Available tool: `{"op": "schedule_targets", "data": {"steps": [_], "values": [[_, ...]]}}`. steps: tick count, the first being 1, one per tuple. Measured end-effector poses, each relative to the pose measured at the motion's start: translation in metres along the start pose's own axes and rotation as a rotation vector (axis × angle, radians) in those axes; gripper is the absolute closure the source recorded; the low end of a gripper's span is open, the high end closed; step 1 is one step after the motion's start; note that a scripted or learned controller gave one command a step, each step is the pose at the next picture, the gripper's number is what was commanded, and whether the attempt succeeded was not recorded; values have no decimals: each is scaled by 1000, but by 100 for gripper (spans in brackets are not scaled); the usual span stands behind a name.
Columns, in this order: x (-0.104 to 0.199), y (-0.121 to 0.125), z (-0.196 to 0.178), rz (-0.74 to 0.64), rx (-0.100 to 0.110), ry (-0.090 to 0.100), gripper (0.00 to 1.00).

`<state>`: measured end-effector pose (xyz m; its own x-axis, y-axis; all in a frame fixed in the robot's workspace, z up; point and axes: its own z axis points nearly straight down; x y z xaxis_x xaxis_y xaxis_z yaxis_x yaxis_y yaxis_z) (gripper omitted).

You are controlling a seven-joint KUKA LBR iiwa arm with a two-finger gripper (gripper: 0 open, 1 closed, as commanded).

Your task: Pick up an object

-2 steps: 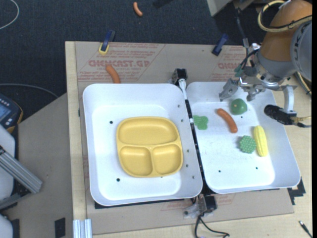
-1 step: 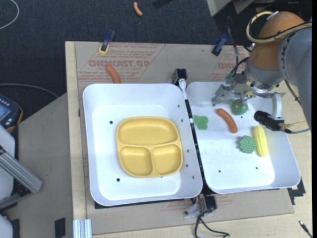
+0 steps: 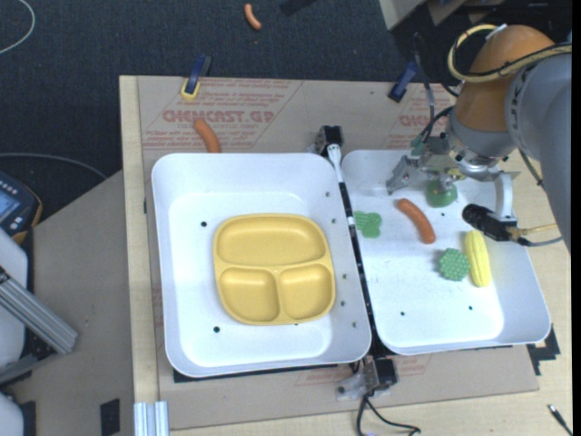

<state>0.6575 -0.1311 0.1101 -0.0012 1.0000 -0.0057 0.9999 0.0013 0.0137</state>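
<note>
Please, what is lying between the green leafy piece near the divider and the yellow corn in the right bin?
In the camera view, between the green leafy piece and the corn lie an orange sausage and a green knobbly toy.

The one camera hangs fixed above the table (image 3: 272,107) and looks down at a slant, far enough off to take in both white bins whole, the left bin (image 3: 172,243) and the right bin (image 3: 508,316) side by side. Dark floor (image 3: 109,25) shows along the top edge and down the left. The grey arm (image 3: 545,98) reaches in from the right, over the far corner of the right bin.
</note>
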Motion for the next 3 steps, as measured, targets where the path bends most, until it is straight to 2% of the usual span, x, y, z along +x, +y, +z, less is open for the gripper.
{"op": "schedule_targets", "data": {"steps": [1,2,3], "values": [[-3,3,-14,-2,-9,-9,100],[-1,13,-74,0,5,4,100],[-2,16,-119,0,6,4,100]]}}
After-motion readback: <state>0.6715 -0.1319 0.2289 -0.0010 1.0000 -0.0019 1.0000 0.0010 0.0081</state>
